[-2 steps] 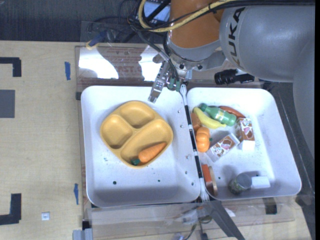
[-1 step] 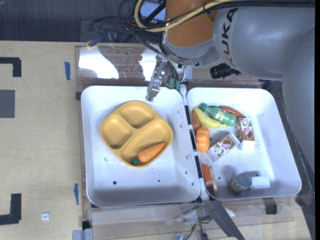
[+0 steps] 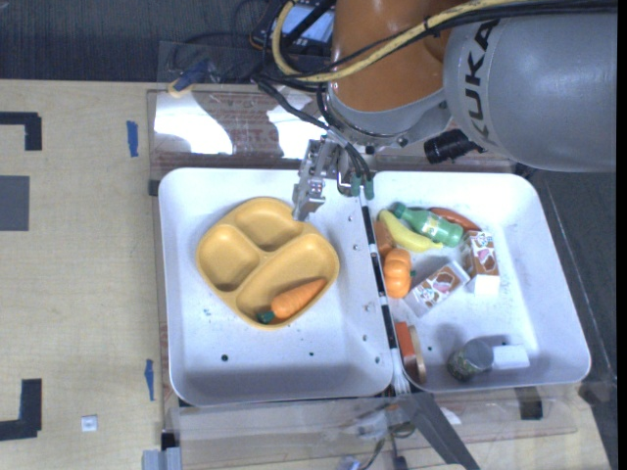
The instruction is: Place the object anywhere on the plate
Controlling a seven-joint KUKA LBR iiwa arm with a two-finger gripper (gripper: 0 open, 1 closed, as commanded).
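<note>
Camera view, looking down at a slant on the desk.

Two shallow white bins side by side: left bin, right bin.

In the left bin: a yellow plate with three compartments, sitting toward the upper middle. In its lower right compartment, the largest one: a toy carrot, orange with a green end, lying at a slant, green end toward the lower left. Resting on the plate, inside the rim.

Above the plate's upper right edge: the hand, hanging from the grey arm with the orange band. Metal fingers pointing down, tips just over the plate's upper rim. Nothing seen between them. Apart or together: cannot be told from this angle.

Carrot relative to the hand: below it in the picture, across the plate's central ridge, apart from the fingertips, no contact.

In the right bin, a cluster of items: a yellow banana, a green bottle lying across it, an orange fruit near the dividing wall, two small printed cartons and, a grey round item beside a white block, and a reddish-brown strip along the left wall.

Behind the bins: a tangle of dark and yellow cables.
</note>
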